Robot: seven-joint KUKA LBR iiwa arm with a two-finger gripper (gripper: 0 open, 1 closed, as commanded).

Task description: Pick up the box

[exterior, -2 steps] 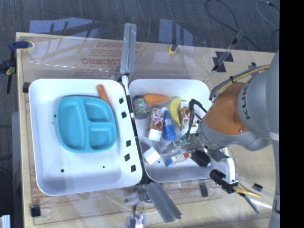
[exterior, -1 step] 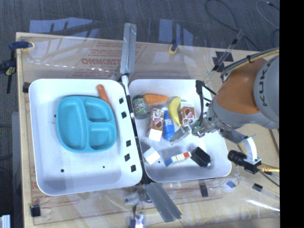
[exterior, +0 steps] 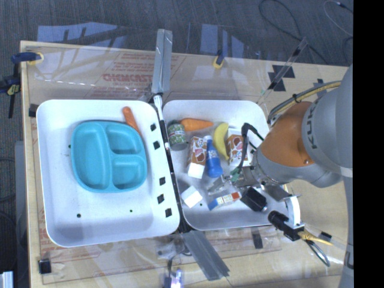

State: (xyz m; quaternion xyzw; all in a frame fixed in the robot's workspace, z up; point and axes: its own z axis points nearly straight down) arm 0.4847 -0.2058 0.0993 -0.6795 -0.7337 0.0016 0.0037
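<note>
Right bin [exterior: 207, 105]: crowded with small goods; pincer and box both inside it.
Box [exterior: 198, 150]: printed carton, brown and white, lying flat in the middle of the bin, just left of a blue bottle [exterior: 212, 161] and below a carrot [exterior: 196, 124].
Box long axis: roughly up-and-down in the camera view, tilted slightly, top end toward the carrot.
Pincer [exterior: 231, 183]: low among the clutter in the lower right part of the bin, below a banana [exterior: 221, 138] and a second printed carton [exterior: 236, 149].
Pincer state: cannot tell; tip lost among wrappers and dark hardware, nothing plainly held.
Key relation: box up and to the left of the pincer, near but apart, with the blue bottle between them.
Judged need: shift up-left past the bottle, closing line set across the carton's short side.
Rival target: white block [exterior: 192, 195] down-left of the pincer, possibly also a box; near enough to be taken by mistake.
Judged risk: bottle touching the carton's right flank, little room on that side.
Left bin [exterior: 54, 179]: teal tray [exterior: 109, 156], well apart from the work.
</note>
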